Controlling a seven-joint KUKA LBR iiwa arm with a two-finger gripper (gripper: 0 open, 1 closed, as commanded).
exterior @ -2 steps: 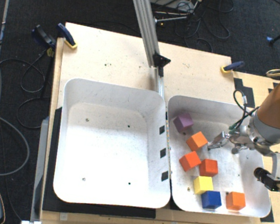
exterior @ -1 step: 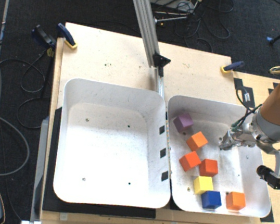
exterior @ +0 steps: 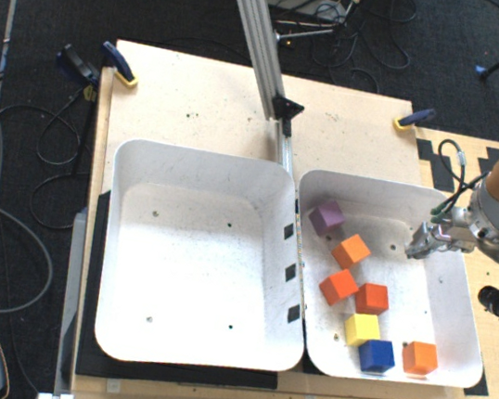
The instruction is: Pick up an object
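Observation:
The right bin [exterior: 459, 302] holds several small blocks. A purple block [exterior: 326, 217] lies near its back left. Below it come an orange block [exterior: 352, 251], another orange block [exterior: 338, 286] and a red-orange block [exterior: 372, 299]. A yellow block [exterior: 361, 328] and a blue block [exterior: 377, 356] sit near the front, with one more orange block [exterior: 420, 358] at the front right. My gripper [exterior: 421, 244] hangs over the bin's right part, to the right of the upper orange block and apart from every block. Nothing shows between its tips.
The left bin [exterior: 133, 222] lies beside the right one. A slanted metal pole [exterior: 260, 41] rises from between the bins at the back. Blue and yellow clamps [exterior: 120, 65] [exterior: 414, 119] hold the board's back corners. Cables lie on the dark floor.

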